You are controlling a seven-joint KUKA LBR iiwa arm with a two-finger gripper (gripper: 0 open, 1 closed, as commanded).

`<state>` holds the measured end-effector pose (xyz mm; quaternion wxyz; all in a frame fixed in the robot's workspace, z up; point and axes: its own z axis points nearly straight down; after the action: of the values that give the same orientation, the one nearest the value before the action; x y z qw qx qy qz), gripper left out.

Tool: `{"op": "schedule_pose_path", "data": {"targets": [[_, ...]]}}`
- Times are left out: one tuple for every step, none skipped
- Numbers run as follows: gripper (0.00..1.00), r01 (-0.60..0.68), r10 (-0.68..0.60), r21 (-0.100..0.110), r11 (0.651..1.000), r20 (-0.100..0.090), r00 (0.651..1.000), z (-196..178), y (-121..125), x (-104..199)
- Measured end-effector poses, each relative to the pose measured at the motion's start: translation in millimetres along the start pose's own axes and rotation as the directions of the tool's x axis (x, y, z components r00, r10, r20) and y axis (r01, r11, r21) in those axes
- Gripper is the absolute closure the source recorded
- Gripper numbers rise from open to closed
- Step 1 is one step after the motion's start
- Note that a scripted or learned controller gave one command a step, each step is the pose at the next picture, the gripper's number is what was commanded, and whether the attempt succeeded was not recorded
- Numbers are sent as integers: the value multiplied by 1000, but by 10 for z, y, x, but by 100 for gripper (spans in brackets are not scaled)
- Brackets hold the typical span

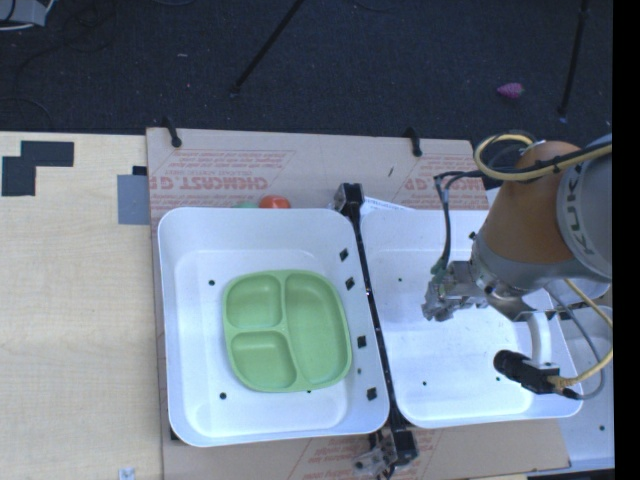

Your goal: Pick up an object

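Right, the tool (441, 303) hangs low over the right bin (470, 388), toward that bin's left wall and mid-depth on the table (70, 298); from up here I cannot tell how it is set. The green divided tray (287, 330) lies flat in the middle of the left bin (190, 258). A small orange thing (274, 204) peeks just beyond the left bin's far rim.
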<state>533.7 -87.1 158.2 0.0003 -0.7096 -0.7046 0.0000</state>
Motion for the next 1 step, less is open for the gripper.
{"op": "schedule_pose_path", "data": {"targets": [[100,7,-7,-2,1000,1,1000,-495,87,-70]]}}
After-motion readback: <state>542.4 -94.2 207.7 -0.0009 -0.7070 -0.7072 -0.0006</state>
